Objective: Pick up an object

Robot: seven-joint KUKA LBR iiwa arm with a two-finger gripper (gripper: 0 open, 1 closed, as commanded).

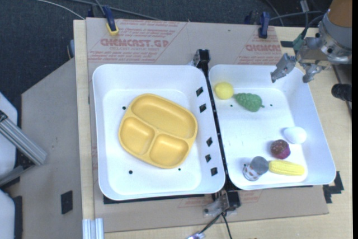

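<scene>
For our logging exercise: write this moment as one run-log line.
claw: open, holding nothing, above right bin's far edge | yellow ball beside green toy | divided tray: left bin

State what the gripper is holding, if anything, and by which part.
Nothing is held. The gripper hangs open above the right bin's far corner, with no object between its fingers.

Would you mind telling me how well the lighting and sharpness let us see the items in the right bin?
Camera view: light is even and soft, with faint shadows; the white egg nearly blends into the bright right bin, the lemon and corn stand out, and the gripper looks slightly soft.
</scene>
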